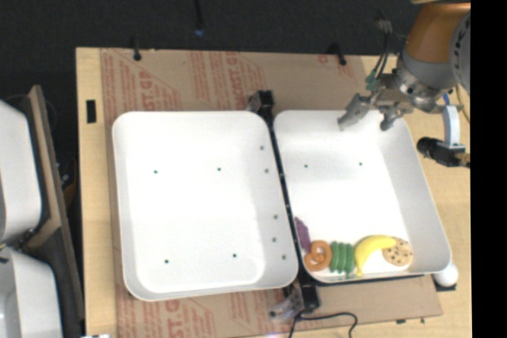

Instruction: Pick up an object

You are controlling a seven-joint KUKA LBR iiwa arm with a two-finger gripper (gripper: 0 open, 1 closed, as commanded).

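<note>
The hand (370, 114) hangs over the far edge of the right bin (372, 178), its two fingers spread apart with nothing between them. The toys lie well apart from it in a row along that bin's near edge: an orange ring (318, 256), a green piece (342, 256), a banana (372, 247) and a cookie (397, 253). The left bin (190, 202) sits beside it on the counter (182, 83).

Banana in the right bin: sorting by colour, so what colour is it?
Yellow. The banana shows best in the camera view, near the right bin's front edge.
</note>
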